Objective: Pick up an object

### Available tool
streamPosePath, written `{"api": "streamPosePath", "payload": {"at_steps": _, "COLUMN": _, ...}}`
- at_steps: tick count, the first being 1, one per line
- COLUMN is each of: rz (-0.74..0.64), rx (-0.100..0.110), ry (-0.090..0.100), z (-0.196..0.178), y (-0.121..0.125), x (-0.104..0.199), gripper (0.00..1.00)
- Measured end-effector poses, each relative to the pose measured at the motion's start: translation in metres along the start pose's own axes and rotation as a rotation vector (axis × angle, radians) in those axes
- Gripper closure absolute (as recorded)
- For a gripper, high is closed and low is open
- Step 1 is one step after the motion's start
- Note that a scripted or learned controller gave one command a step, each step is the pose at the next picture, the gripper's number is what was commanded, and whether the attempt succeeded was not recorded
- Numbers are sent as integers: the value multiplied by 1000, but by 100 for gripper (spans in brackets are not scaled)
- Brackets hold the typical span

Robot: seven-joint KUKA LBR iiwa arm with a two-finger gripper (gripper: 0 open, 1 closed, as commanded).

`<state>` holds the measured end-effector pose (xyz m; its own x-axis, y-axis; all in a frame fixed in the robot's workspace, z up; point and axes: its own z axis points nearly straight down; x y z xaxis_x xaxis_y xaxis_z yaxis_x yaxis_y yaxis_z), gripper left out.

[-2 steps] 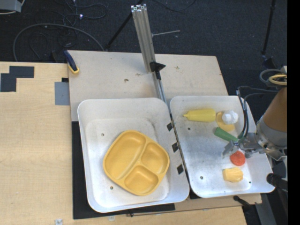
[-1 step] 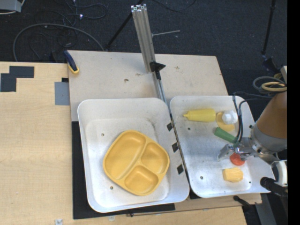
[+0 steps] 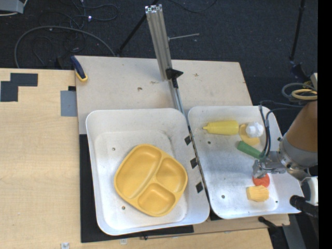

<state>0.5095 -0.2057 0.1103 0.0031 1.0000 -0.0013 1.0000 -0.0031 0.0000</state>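
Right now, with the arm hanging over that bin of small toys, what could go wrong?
1. The end effector sits right above the red piece, with the yellow piece close beside; it might nudge one while closing on the other.
2. The green object lies just next to it and could be bumped.

pale bench (image 3: 207, 82); two white bins (image 3: 98, 139) side by side on it

Robotics lab: plywood bench (image 3: 129, 82), aluminium camera post (image 3: 160, 40), loose cables (image 3: 46, 32) on dark carpet.
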Motion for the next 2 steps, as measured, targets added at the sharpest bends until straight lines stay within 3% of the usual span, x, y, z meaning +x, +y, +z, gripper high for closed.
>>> {"api": "streamPosePath", "payload": {"at_steps": 2, "rz": -5, "rx": -2, "ry": 1, "z": -93, "y": 8, "x": -1, "gripper": 100}}
